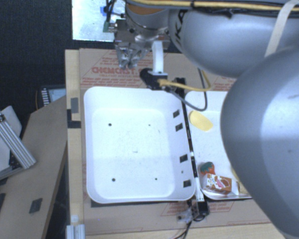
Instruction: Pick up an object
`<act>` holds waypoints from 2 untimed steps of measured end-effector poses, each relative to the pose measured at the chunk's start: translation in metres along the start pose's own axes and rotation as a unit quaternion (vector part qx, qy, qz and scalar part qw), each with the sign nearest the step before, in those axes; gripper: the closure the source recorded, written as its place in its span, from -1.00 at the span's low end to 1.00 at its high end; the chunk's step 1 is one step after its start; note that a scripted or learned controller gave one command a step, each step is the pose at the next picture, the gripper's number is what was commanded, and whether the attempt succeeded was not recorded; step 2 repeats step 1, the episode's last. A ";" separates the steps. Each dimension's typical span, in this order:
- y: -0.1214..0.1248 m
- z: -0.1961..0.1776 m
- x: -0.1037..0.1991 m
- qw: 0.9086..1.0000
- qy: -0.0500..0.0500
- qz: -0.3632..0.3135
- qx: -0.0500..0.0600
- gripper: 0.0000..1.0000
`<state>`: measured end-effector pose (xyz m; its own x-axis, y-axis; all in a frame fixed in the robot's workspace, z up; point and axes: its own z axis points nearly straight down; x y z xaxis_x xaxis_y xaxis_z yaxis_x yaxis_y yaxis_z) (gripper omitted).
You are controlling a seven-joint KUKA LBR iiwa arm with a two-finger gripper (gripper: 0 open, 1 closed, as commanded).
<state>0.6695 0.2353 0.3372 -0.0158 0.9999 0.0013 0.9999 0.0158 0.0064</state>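
My gripper [129,59] hangs above the cardboard just beyond the far edge of the left bin [97,133], its metal fingers close together with nothing between them. In the right bin [214,133] lies a yellow oval object [201,121] near the divider. A small orange and white packet [219,183] sits at that bin's near corner, with a red and green item [207,169] just behind it. The grey arm covers most of the right bin.
A white upright part and a black cable connector [150,76] sit on the arm beside the gripper. Black clips [179,127] line the divider between the bins. Aluminium framing [10,141] stands at the left, off the bench.
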 end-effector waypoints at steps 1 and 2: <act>0.001 -0.011 0.000 1.000 0.000 -0.003 -0.001 1.00; 0.001 -0.011 0.000 1.000 0.000 -0.003 -0.001 1.00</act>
